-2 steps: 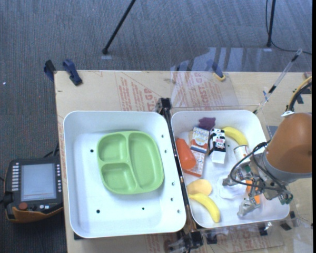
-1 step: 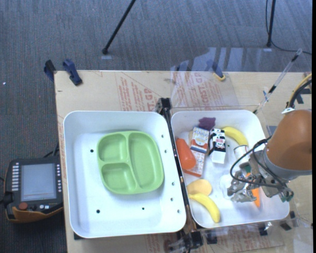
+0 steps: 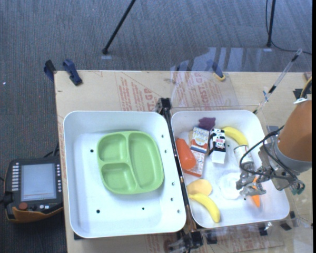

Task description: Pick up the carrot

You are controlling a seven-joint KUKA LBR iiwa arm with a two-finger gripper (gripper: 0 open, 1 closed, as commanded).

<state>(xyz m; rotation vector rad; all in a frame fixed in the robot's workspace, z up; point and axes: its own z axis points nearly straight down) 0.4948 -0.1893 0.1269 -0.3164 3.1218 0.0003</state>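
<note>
The carrot [image 3: 257,199] is a small orange piece in the front right corner of the right bin [image 3: 276,211]. Its tip points toward the front wall, and more orange shows higher up between the dark fingers. My gripper [image 3: 254,185] comes in from the right, under the grey wrist and orange band, and sits directly over the carrot. The fingers look closed around the carrot's upper part. I cannot tell whether the carrot still touches the bin floor.
The right bin also holds two bananas [image 3: 236,136] [image 3: 206,205], a yellow-orange fruit [image 3: 199,186], a red-orange item [image 3: 185,156], two cartons [image 3: 199,141] [image 3: 217,140], a purple item [image 3: 206,123] and a white lid [image 3: 229,186]. A green divided plate [image 3: 130,161] lies in the left bin [image 3: 79,204].
</note>
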